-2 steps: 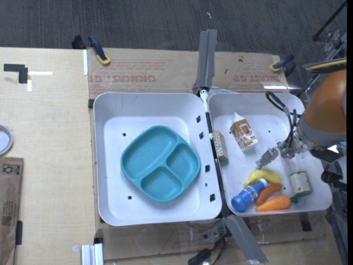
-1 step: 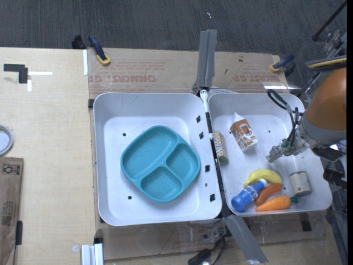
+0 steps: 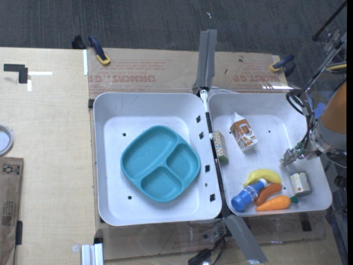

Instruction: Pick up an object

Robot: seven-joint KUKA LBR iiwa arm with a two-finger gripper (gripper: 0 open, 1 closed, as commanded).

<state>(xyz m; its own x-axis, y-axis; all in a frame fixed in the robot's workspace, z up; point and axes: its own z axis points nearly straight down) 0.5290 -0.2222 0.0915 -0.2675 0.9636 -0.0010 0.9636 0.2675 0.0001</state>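
1. Closest to you, along the front edge of the right bin [image 3: 276, 112], there's a little pile: one blue bottle [image 3: 246, 196], one carrot [image 3: 273, 203], one reddish-orange sausage-looking thing [image 3: 268, 191] between them, and one banana [image 3: 263, 176] just behind. They're all touching or nearly so.
2. Just right of that pile sits one small silver can [image 3: 299, 184], lying on its side. It's the nearest thing to your gripper [image 3: 293, 155], which sits just beyond it, close to the bin's right wall.
3. The gripper itself: I honestly can't tell how far it's open, it's too small and cluttered there. Nothing visibly sits between its tips.
4. Further back in the same bin: one small carton [image 3: 243, 134], brown and white, well left of the gripper, plus one narrow box [image 3: 220, 146] right against the divider wall.
5. Left bin [image 3: 110, 148]: one teal divided plate [image 3: 160, 163] with three compartments.
6. Two bins total.
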